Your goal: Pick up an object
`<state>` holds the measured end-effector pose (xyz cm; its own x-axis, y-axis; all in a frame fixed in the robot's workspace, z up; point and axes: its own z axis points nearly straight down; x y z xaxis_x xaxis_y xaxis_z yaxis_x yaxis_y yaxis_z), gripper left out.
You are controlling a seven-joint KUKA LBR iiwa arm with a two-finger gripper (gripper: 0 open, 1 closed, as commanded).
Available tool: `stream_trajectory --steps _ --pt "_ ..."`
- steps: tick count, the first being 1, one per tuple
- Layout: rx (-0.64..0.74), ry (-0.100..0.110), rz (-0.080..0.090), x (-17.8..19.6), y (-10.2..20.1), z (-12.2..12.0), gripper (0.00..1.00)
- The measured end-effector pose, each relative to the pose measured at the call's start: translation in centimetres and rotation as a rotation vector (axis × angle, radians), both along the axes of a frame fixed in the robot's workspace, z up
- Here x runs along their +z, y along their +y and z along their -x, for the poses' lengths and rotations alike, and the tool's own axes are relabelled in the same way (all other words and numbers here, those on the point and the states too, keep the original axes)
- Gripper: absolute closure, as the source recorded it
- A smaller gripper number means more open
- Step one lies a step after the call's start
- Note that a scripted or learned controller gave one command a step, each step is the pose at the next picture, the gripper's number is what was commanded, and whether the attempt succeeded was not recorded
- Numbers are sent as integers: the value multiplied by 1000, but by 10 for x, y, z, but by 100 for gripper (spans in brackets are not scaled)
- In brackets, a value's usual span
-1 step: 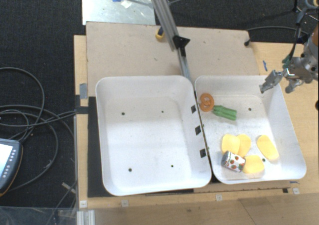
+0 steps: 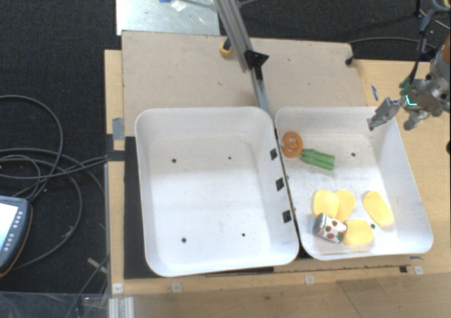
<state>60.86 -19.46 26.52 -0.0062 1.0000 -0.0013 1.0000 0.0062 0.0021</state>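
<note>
Gripper (image 2: 396, 117) sits over the right bin's (image 2: 405, 161) far right rim, fingers spread apart, nothing between them. One finger (image 2: 380, 113) points in toward the bin, the other (image 2: 413, 119) sits just outside the rim.

Objects, all placed relative to the right bin:
- orange ring-shaped piece (image 2: 292, 143), near its left wall, far half
- green pickle-like piece (image 2: 318, 159), touching the ring's right side, lying flat
- yellow chip-like slices: two overlapping (image 2: 333, 204) at the near centre, one (image 2: 378, 209) toward the right wall, one (image 2: 359, 233) by the near wall
- small grey block with red and green dots (image 2: 329, 228), tilted, touching the slices

Left bin (image 2: 151, 168) is beside it, walls touching.
</note>
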Motion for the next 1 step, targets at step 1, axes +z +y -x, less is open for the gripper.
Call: stream_trajectory --steps 1 --pt "-5 5 -2 -49 -1 10 0"
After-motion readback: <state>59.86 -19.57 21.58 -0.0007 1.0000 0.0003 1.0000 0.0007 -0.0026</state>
